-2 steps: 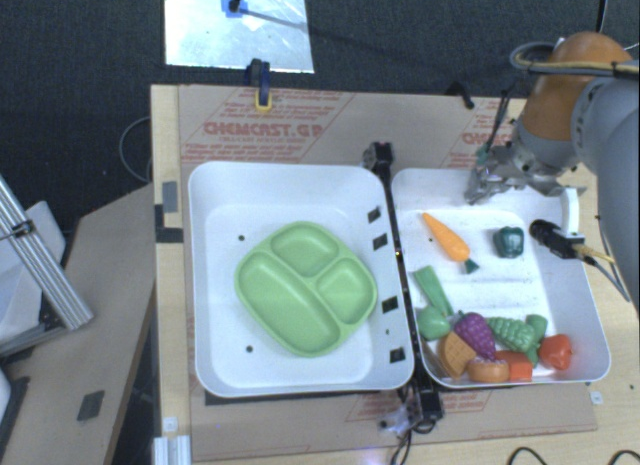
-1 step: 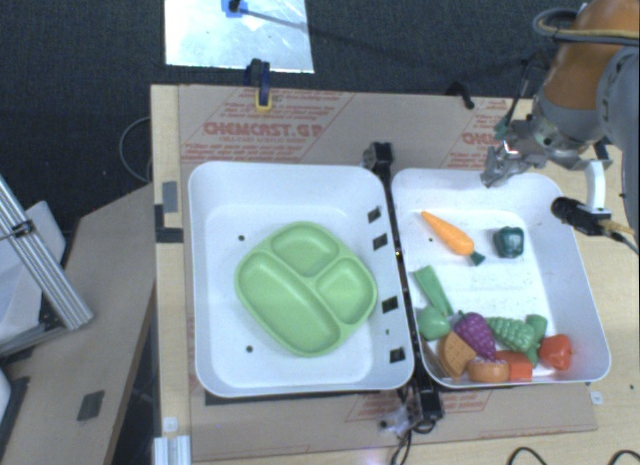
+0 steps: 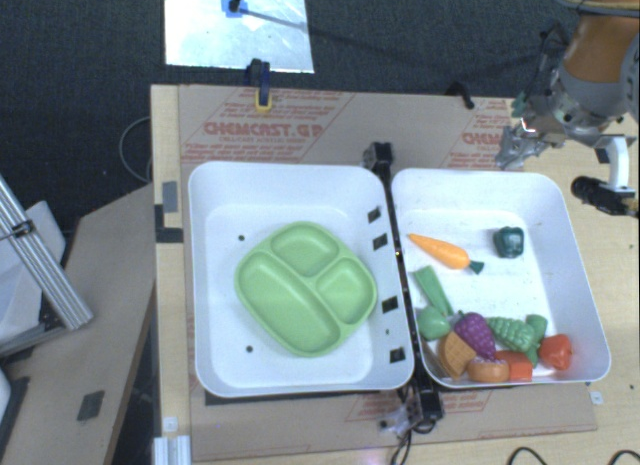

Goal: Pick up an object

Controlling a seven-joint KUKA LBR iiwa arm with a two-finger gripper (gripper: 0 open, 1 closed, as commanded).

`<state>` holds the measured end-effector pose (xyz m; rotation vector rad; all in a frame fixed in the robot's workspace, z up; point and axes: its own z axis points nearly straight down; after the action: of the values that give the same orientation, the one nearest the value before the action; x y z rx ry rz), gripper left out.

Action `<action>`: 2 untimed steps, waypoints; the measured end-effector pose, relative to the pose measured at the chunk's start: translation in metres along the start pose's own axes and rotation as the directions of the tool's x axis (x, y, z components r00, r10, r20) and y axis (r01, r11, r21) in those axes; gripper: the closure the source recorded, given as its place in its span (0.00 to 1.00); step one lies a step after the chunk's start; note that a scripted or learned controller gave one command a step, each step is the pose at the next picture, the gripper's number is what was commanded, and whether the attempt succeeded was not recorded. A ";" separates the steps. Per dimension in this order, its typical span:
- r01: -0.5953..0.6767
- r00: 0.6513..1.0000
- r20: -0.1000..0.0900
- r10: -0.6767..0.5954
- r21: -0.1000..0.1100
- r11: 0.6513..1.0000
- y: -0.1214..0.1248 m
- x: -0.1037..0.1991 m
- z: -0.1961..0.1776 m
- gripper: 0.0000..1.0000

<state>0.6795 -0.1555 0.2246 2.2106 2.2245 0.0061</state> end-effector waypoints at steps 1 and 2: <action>0.000 1.000 -0.001 0.000 0.006 1.000 -0.019 0.037 0.004 1.00; 0.001 1.000 -0.002 -0.001 0.007 1.000 -0.045 0.089 -0.007 1.00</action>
<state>0.6341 -0.0664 0.2307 2.2142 2.2297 0.0003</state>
